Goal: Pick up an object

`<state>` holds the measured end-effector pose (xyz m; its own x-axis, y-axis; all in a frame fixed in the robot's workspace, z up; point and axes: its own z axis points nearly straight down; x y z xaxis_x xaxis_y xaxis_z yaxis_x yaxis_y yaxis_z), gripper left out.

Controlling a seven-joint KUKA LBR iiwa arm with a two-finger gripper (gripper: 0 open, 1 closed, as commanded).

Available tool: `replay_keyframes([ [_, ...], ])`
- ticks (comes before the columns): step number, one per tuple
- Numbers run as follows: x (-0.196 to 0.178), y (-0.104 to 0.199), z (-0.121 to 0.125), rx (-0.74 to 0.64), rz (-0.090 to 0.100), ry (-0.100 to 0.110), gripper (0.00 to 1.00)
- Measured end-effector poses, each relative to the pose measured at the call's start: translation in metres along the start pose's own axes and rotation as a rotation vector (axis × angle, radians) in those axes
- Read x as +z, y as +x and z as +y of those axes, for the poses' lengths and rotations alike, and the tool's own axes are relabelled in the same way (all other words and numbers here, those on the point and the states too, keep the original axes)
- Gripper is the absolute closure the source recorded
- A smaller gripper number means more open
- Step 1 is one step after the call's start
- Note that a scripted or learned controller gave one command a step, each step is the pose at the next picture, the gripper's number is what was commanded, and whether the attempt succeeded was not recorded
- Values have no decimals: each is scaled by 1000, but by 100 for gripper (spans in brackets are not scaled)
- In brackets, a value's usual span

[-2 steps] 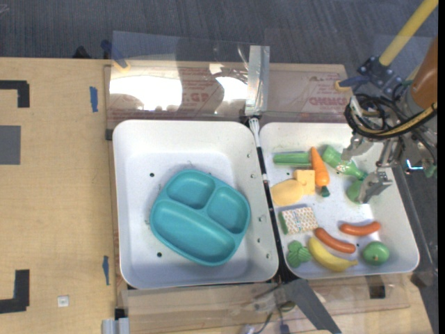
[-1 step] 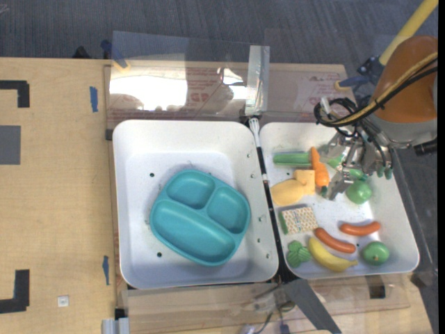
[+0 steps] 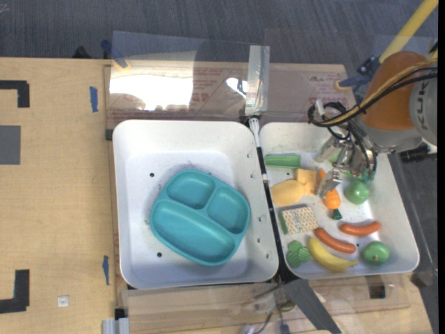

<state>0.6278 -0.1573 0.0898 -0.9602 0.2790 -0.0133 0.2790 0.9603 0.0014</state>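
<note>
Nearest the viewer, along the front of the right bin (image 3: 407, 245), toy foods are lying well clear of the jaws (image 3: 345, 164): a yellow banana (image 3: 330, 256) with a green leafy piece (image 3: 299, 255) to its left, a green apple (image 3: 376, 253) at its right end, and two red sausages (image 3: 348, 236) just behind. A patterned cracker (image 3: 299, 219) is sitting further in, left of and below the jaws.

Closer to the jaws, a small orange piece (image 3: 333, 199) is resting just under them, a green round fruit (image 3: 357, 191) is lying just to their lower right, and a yellow cheese wedge (image 3: 290, 190) is sitting to their left with a green cucumber (image 3: 281, 161) beyond it.

The jaws are hovering low over this cluster; cabling and the wrist are hiding them, so whether they are released or clenched cannot be told, and nothing is visibly sitting between them. Any of these foods could be the object to pick, and the orange piece and green fruit seem the likeliest.

To do the step well, the arm should be descending squarely over one isolated item, avoiding its neighbours.

Far to the left, a teal divided plate (image 3: 201, 218) is lying in the left bin (image 3: 132, 152) on the surface (image 3: 49, 186).
</note>
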Motion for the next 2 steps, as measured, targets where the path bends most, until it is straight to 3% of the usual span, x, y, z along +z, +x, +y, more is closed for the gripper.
replay_keyframes([
  [1, -13, -3, 2, -4, -11, 2, 100],
  [2, -1, 77, 14, -52, 3, 1, 100],
])
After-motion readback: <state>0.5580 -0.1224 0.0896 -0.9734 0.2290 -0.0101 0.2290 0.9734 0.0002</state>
